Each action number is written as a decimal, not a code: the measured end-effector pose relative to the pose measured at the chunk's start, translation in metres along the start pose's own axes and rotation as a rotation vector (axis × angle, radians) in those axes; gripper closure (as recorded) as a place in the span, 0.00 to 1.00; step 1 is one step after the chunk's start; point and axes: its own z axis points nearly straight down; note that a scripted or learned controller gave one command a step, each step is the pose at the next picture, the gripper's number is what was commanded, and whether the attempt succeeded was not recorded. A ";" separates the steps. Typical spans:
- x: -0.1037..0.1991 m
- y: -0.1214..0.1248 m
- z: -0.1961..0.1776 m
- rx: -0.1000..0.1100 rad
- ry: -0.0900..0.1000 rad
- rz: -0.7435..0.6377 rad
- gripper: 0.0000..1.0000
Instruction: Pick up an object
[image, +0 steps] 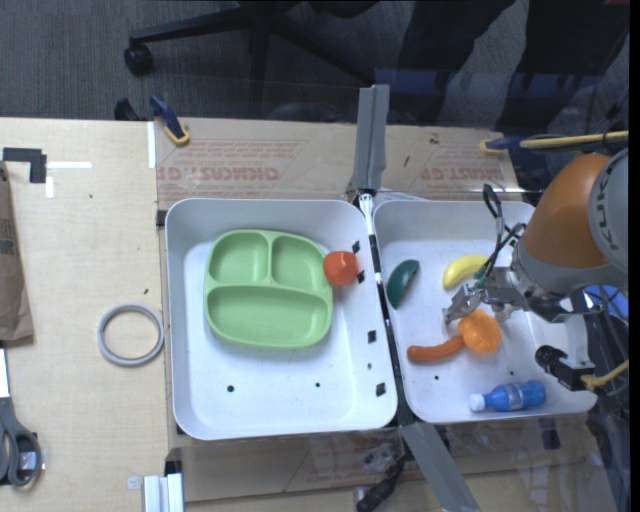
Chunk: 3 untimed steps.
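Note:
In the right bin (430, 400), my gripper (468, 304) hangs low, just above and to the left of an orange round fruit (484, 336). An orange carrot-like piece (435, 351) lies touching that fruit on its left. A yellow banana (464, 269) sits just behind the gripper, and a dark green piece (402, 281) lies further left near the bin's wall. At the bin's front, a blue bottle (511, 397) lies on its side. I see nothing lifted off the bin floor.
The left bin (260, 400) holds a green divided plate (268, 288) and a red-orange ball (340, 266) by its right wall. On the bench at the left lie a tape ring (131, 333) and scissors (20, 452).

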 end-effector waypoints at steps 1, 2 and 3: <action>-0.001 0.000 -0.009 0.000 0.000 0.003 1.00; 0.053 0.044 0.000 -0.001 -0.001 0.000 1.00; 0.053 0.044 0.000 -0.001 -0.001 0.000 0.00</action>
